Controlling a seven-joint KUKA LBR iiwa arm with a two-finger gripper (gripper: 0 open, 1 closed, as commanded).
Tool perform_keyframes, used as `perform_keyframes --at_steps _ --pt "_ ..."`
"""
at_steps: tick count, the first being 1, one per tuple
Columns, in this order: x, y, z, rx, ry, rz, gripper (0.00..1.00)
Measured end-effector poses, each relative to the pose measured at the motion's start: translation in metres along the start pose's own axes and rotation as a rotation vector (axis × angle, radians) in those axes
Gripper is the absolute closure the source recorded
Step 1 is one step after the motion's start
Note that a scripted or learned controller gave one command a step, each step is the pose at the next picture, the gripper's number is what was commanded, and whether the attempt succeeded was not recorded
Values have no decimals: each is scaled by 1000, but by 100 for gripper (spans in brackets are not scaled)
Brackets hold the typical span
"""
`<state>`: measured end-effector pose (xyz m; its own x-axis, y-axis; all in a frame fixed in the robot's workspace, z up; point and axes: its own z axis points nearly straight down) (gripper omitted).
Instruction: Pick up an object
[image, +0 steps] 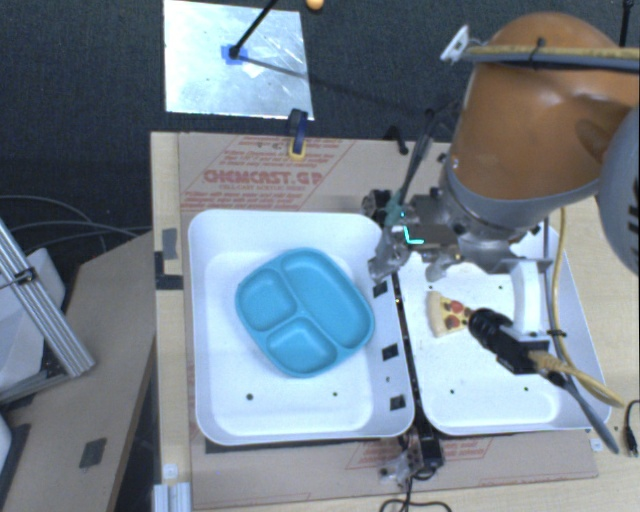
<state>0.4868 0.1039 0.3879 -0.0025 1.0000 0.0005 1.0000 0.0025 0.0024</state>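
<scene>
Gripper (412, 264) hangs low over the seam where the two white bins meet, near their far end, its two fingers spread apart with nothing between them, so it holds nothing. Just beside it, toward the near side, a pizza slice (447, 313) lies flat on the floor of the right bin (500, 400), pale crust with red spots, apart from the fingertips and untouched. In the left bin (205, 300) a blue tray (303, 312) sits about in the middle, turned at a slant, its top side up with three compartments showing – one long and two smaller. Small black clips (391, 352) sit along the seam between the bins. Both bins rest on a brown cardboard sheet (330, 165) printed in red; beyond the left bin the words read "CHEMCAST GP", and a second line of red print under it is too small to make out. More red print shows on the cardboard at the near edge, also unreadable. A yellow and blue clamp (297, 135) grips the far edge of the cardboard. Past it a shiny foil sheet (215, 75) lies on the dark carpet – a bit of blue tape (235, 53) stuck on it
</scene>
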Motion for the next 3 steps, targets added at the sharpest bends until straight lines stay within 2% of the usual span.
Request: perform_keyframes --at_steps 1,2,3 --pt "0 1 -11 -3 1 -4 100" --pt "31 0 -40 -3 1 -4 100" --pt "29 0 -39 0 0 -1 0"
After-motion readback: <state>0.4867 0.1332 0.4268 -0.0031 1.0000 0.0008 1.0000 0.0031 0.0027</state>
